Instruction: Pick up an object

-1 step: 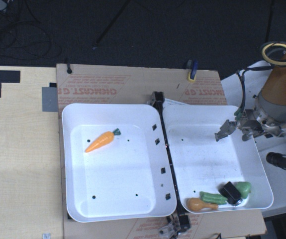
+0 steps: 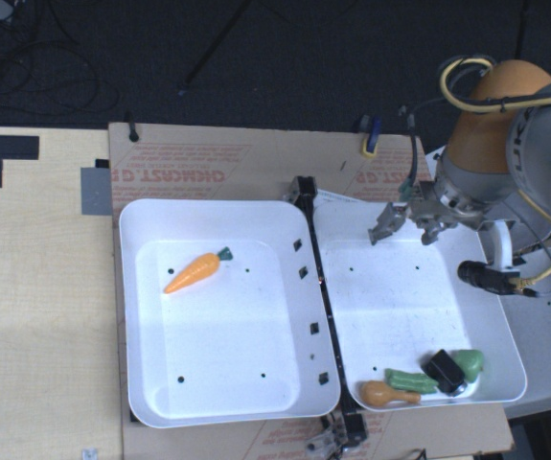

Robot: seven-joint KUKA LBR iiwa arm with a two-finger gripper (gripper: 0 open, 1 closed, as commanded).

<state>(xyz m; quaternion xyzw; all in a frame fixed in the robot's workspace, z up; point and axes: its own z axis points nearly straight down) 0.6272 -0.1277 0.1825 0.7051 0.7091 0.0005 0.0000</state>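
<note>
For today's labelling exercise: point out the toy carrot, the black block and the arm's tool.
toy carrot [image 2: 193, 272], camera view, middle of its orange body.
black block [image 2: 445, 370], camera view, its top face.
tool [image 2: 406, 229], camera view, midway between its fingertips.

Two white bins [image 2: 131, 257]; one carrot [image 2: 195, 270]; four other objects [image 2: 428, 377].

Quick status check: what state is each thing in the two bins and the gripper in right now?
Gripper: open, holding nothing, above right bin's far end.
Toy carrot: lying flat in left bin.
Green toy, black block, orange toy: clustered in near corner of right bin.
</note>
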